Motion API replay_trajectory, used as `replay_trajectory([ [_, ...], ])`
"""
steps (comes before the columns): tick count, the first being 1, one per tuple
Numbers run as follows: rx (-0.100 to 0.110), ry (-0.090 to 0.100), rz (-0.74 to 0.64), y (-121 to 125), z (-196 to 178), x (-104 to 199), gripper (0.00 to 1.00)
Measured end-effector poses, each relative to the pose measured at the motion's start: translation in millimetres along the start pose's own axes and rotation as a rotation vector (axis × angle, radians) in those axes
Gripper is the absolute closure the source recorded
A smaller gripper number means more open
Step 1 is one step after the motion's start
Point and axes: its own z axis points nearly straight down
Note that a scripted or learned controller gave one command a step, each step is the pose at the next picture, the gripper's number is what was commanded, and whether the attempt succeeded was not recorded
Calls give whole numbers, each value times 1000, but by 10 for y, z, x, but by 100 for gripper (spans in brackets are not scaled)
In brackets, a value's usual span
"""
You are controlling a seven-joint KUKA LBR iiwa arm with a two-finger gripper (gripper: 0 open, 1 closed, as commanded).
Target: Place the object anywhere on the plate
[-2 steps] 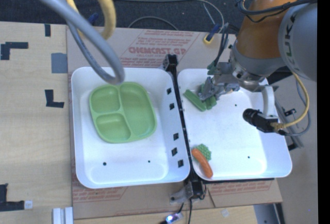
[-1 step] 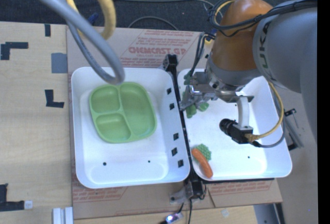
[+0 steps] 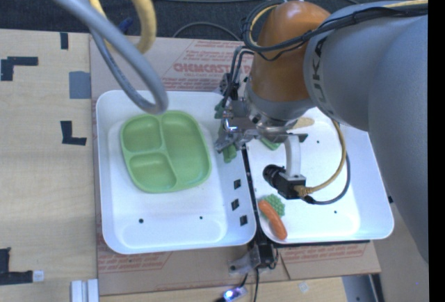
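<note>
Carrot [image 3: 273, 218] lying diagonally, green plate [image 3: 165, 151] apart

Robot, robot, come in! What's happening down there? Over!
Pincer over the rim between bins, fingers unclear. Carrot lying in right bin. Green plate waiting in left bin. Over.

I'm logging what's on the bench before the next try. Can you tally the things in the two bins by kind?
White bins: 2 (left, right)
Green divided plate: 1, in the left bin
Toy carrot: 1, in the right bin
Total: 4

Something green sits near the gripper, too hidden to count.
</note>
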Motion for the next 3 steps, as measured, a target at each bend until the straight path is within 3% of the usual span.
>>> replay_trajectory([
  [2,0,-1,0,-310,155,922,100],
  [3,-1,-2,4,-301,154,898,0],
])
